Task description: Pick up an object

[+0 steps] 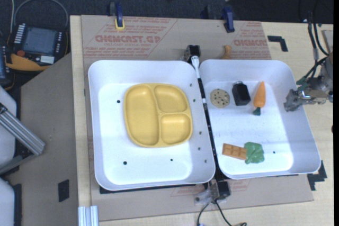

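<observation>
Lying in the right bin (296, 135): cookie (219, 97), black block (241, 93), carrot (259, 96), cracker (234, 151), broccoli (254, 152). Hand (294, 100) at that bin's right rim, nothing held. Yellow divided plate (158, 114) in left bin (106, 129).

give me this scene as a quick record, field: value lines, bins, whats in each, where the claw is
left bin: shallow white bin holding a yellow three-compartment plastic plate
right bin: shallow white bin with five small items
upper row: round speckled cookie, black block, orange toy carrot
lower row: orange waffle-like cracker touching a green broccoli toy
claw: claw over the right bin's right edge, holding nothing visible
bench: brown cardboard sheet under both bins
</observation>
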Action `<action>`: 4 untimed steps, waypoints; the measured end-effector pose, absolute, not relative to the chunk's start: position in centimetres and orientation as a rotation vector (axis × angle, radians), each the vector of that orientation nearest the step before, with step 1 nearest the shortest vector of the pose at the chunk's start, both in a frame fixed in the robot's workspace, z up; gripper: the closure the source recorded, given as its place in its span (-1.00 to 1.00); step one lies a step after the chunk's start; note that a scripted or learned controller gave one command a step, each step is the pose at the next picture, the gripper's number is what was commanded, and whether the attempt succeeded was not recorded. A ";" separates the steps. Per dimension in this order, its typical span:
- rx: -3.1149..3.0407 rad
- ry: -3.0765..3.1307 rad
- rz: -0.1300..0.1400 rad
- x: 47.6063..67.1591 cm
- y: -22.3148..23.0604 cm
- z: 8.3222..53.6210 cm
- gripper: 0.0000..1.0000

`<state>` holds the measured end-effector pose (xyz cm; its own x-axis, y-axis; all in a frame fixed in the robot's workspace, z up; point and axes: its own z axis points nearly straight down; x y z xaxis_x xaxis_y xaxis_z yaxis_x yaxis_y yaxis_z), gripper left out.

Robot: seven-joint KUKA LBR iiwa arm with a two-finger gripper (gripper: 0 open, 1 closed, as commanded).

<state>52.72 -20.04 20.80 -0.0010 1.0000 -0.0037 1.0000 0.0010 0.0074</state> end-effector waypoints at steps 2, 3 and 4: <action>2.215 2.227 0.005 54.0 -10.3 22.9 1.00; 2.218 2.231 0.000 55.0 -5.0 21.8 1.00; 2.217 2.230 0.001 55.0 -0.5 21.9 1.00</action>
